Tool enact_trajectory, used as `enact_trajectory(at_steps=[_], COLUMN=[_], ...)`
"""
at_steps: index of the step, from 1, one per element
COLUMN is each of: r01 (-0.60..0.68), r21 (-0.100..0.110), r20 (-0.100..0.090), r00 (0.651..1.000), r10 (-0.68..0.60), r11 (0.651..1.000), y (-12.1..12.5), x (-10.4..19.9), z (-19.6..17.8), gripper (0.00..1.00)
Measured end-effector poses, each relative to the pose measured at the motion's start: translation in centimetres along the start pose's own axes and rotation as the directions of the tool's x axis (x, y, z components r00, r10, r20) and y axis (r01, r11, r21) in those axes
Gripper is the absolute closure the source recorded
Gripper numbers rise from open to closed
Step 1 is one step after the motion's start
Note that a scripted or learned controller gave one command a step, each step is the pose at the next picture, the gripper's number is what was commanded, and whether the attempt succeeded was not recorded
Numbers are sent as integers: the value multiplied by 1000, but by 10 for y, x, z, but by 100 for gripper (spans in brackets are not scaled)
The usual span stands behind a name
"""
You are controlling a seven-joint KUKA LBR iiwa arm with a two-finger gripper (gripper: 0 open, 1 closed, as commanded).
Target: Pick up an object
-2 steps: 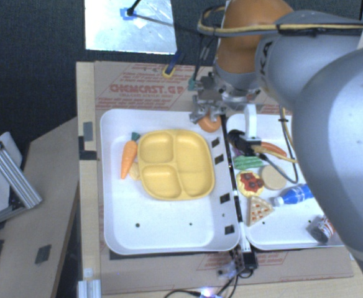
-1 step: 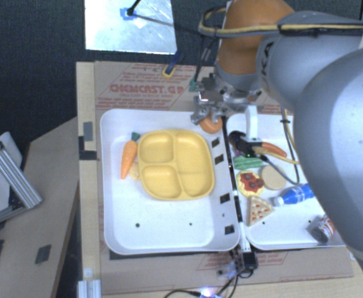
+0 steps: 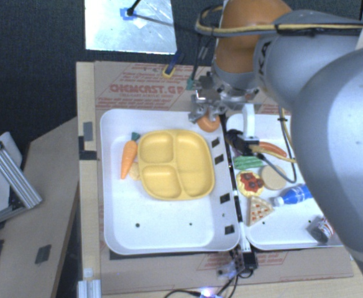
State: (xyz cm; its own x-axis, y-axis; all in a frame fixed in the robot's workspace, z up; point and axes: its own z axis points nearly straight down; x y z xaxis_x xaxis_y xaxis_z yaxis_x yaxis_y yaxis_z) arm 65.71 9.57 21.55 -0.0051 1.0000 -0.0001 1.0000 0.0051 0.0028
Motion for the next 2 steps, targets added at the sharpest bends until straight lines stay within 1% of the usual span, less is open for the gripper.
enact_trajectory(at_steps=[1,2], r01=[-4,-4], r21=[1,2], r20=[1,0], r00=[1000,1000], r10=[4,4], r11=[1000,1000], y=[0,-8], x=[-5,-10], z=[0,-8], gripper=[100,100])
